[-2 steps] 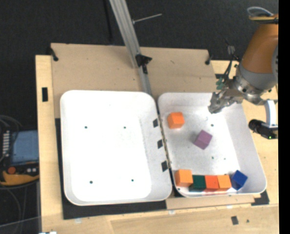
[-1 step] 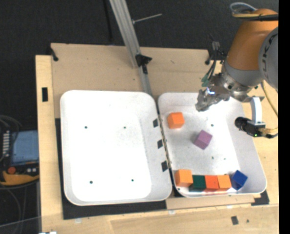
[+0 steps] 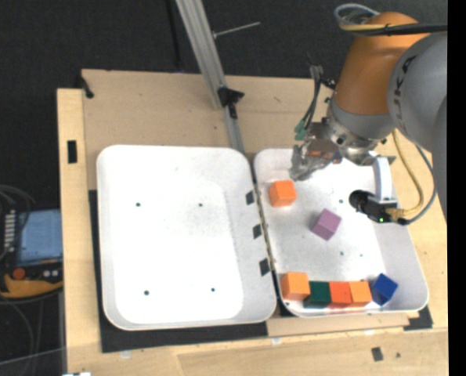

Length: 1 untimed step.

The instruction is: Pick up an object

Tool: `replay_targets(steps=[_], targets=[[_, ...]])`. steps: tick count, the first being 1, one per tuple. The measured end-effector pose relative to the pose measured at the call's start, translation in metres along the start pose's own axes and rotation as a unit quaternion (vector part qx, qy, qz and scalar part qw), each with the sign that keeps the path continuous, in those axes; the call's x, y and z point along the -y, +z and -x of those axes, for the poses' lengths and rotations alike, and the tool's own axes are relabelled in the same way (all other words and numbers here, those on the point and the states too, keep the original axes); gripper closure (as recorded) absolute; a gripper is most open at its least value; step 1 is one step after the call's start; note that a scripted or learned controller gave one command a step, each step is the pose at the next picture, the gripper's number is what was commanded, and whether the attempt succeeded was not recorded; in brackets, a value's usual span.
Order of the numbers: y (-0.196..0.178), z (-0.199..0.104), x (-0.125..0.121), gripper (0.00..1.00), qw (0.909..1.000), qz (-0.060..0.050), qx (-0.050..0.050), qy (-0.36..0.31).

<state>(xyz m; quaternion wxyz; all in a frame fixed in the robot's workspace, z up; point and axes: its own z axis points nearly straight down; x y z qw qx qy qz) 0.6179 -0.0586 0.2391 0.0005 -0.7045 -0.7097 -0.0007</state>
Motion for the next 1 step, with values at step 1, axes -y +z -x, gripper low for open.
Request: replay_targets(steps=[1], targets=[[-0.0082, -0.0559, -0.0133, 1.0, 1.0, 0.001, 0.0, -0.001]])
